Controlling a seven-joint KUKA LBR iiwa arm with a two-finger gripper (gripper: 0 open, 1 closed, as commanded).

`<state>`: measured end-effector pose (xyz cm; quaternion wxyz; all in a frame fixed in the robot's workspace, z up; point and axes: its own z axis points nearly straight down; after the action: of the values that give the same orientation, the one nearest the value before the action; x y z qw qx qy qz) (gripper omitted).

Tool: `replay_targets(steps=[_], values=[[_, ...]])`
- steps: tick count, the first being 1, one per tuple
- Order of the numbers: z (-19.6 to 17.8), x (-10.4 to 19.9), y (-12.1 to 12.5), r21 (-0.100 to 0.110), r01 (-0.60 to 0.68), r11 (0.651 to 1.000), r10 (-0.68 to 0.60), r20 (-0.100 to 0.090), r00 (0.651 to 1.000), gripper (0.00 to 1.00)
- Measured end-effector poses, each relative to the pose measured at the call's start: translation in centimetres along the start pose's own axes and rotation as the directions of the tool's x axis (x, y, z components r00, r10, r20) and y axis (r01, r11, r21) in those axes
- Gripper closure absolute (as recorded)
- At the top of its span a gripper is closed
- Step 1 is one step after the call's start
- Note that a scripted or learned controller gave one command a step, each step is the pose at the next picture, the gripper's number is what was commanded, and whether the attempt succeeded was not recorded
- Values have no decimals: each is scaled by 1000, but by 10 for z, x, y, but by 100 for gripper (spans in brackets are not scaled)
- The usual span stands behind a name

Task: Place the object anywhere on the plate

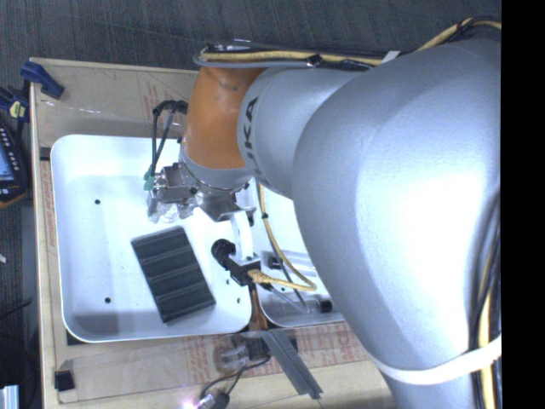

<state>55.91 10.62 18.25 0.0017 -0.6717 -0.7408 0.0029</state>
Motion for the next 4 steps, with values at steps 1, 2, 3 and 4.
replay_targets(steps=[1,2,3,4], values=[[-8,-61,-61,-2,129,992,-129,-2,992,100],[-52,23,-24,-1,-5,1000,5,-1,1000,100],[-121,-31,-87,-5,37,999,-37,-2,999,100],[-76,47,-80,0,-69,998,69,-1,998,100]])
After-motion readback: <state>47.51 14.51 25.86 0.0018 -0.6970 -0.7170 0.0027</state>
